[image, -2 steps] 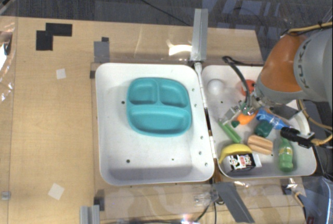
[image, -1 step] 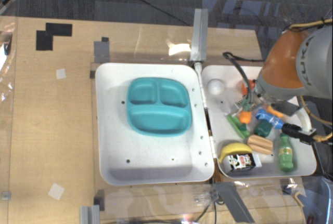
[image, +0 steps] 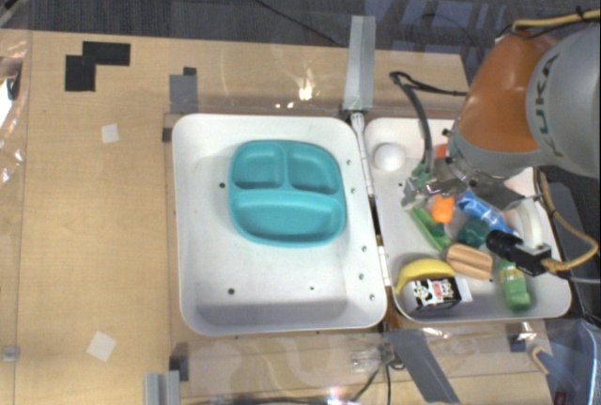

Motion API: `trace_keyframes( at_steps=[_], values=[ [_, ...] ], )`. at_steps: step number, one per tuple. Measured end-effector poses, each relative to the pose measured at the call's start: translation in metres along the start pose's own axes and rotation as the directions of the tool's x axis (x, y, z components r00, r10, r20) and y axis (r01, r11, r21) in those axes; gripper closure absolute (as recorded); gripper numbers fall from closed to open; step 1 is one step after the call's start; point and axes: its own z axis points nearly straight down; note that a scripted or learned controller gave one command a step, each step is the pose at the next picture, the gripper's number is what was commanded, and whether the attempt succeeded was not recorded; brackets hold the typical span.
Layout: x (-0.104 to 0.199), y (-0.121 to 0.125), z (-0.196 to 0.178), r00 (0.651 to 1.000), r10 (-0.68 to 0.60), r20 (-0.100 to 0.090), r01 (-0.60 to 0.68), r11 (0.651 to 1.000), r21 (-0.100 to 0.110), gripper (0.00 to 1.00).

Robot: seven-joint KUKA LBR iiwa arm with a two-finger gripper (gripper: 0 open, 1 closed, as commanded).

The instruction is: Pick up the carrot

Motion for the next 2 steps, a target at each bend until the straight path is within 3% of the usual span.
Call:
trace_keyframes(
  at_steps=[1,2],
  values=[
    [0.007,0.0403,-0.021,0.998,0.057,0.001,-0.057,0.998,0.001,1.0],
    [0.0062,0.0396,-0.0205,0.998,0.058,0.002,-0.058,0.998,0.003,0.0]
  ],
)
